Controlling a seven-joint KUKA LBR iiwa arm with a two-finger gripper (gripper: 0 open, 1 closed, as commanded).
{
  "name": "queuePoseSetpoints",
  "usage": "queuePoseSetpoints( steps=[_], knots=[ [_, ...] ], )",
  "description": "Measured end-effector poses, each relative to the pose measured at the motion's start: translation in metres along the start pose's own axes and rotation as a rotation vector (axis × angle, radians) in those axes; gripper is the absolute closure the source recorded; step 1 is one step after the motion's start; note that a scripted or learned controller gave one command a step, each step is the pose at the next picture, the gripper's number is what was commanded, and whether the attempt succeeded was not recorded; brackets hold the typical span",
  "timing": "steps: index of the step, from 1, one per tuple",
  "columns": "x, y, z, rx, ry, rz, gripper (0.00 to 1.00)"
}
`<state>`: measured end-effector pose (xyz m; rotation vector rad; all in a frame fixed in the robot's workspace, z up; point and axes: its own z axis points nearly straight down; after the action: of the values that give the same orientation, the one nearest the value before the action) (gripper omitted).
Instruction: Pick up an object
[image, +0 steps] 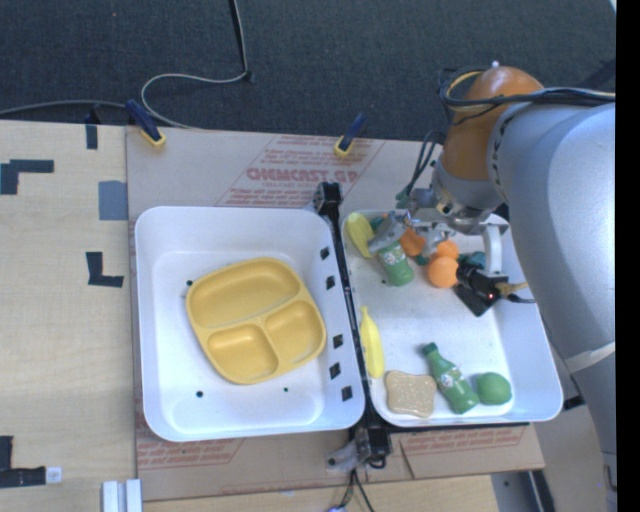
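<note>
My gripper (396, 236) hangs low over the far left corner of the right bin (520, 350). Directly under and beside it lie a green can (397, 266), a small orange piece (412, 242) and a yellow fruit (357, 232). An orange ball (443, 271) rests just to the right of the can. Whether the gripper touches any of them is hidden by the wrist. Nearer the front of the same bin are a yellow banana (371, 343), a green bottle (447, 378), a lime (491, 387) and a slice of bread (410, 393).
The left bin (165, 300) holds a yellow divided plate (256, 318). The grey arm (560, 200) covers the right bin's far right side. A black divider (337, 270) runs between the bins. Cables lie on the dark floor behind the bench.
</note>
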<state>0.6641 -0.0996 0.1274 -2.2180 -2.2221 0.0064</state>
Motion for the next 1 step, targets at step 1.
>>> queuePoseSetpoints(
  steps=[1],
  knots=[
    [-0.0056, 0.0020, 0.0298, 0.010, 0.002, -0.001, 0.00]
  ],
)
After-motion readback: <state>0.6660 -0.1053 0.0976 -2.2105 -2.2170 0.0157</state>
